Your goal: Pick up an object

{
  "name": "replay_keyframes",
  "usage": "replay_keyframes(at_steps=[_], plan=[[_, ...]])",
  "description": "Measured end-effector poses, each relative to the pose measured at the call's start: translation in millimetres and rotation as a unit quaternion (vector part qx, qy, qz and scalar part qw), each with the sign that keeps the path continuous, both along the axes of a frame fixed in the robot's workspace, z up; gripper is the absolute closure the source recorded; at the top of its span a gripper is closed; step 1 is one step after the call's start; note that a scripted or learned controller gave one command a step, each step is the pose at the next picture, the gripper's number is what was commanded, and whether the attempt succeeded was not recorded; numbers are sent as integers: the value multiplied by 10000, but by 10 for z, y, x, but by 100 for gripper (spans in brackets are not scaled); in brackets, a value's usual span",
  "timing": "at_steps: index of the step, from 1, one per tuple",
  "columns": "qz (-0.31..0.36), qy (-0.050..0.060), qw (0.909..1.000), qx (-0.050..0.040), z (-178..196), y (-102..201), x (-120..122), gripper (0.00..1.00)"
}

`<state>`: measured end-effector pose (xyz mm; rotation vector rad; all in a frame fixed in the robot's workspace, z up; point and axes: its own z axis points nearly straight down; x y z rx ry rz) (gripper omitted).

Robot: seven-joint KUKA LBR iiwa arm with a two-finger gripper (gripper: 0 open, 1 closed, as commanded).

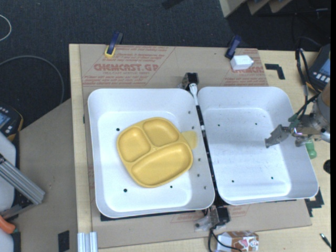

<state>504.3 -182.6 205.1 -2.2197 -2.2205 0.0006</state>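
**Gripper over the right bin, yellow plate alone in the left**

Gripper [275, 139] first: from my remote seat I see it at the right side of the right bin [247, 188], poking in from the frame's right edge. Its dark grey tip points left and slightly down, over the bin's white floor near the right wall. I cannot tell whether it is spread or closed; the tip is small and blurred at this angle. Nothing is visible between it and the floor, and I see no object in its grasp. Behind the tip sits a cluster of grey wrist hardware with a small green part [311, 150] just below it, and dark cables [303, 67] loop upward along the right edge.

Moving left, the floor of the right bin is plain white with a few small dark dots. A black strip [202, 135] runs down the seam where the two bins meet.

My target, a yellow divided plate [155, 151], lies well apart from the tip in the left bin [105, 188]. It rests flat near the middle of that bin, turned at an angle, with two small compartments toward the top and one long one below. A small tab on its right edge reaches toward the seam.

Both bins sit on a brown cardboard sheet [157, 64] printed with red lettering. A blue and yellow clamp [112, 44] grips the sheet's top edge at left, and a blue clamp with a white block [237, 56] at right.
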Motion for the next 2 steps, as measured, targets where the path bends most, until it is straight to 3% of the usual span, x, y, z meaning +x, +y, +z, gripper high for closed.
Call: replay_keyframes(at_steps=[1,2], plan=[[34,-116,9999,-20,1973,579,-233,0],[38,-112,9999,-11,3291,1113,-241,0]])
